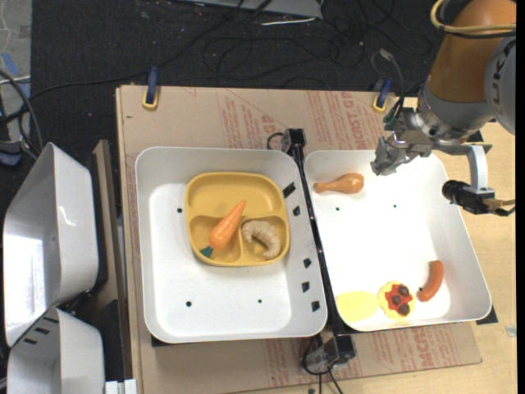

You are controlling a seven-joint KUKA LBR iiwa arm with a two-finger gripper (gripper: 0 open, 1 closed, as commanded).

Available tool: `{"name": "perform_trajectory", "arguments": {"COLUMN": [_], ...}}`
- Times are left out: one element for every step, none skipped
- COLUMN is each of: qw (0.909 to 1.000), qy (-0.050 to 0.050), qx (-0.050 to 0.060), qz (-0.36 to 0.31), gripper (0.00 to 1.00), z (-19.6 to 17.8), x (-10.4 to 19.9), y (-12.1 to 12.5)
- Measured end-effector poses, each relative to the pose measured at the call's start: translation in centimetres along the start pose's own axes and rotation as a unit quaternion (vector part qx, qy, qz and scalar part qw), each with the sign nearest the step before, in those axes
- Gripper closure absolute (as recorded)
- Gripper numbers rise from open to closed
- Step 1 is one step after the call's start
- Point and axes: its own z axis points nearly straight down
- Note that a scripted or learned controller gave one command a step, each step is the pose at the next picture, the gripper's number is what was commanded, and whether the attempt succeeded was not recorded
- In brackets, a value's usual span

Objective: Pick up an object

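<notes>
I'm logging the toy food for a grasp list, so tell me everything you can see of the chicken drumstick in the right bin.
The drumstick looks like smooth tan-orange plastic, with a plump rounded end toward the right and a thin bone-like handle pointing left. It lies flat on the floor of the right bin, near the bin's far left corner, close to the divider between bins. Nothing touches it; the end effector hovers just to its upper right, apart from it.

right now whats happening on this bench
A grey and orange arm reaches in from the right, its gripper hovering over the far end of the right bin, beside a toy chicken drumstick. It holds nothing visible. A sausage and a small pizza lie at that bin's near end. The left bin's yellow plate carries a carrot and a shrimp.
</notes>
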Motion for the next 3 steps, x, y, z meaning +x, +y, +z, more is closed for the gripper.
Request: {"name": "perform_trajectory", "arguments": {"qw": [1.0, 1.0, 1.0], "qy": [0.0, 0.0, 0.0], "qx": [0.0, 0.0, -0.001], "qz": [-0.001, -0.001, -0.001], "gripper": [1.0, 1.0, 1.0], "z": [-0.8, -1.0, -1.3], "x": [5.8, 12.0, 17.0], "y": [0.0, 0.1, 0.5]}}
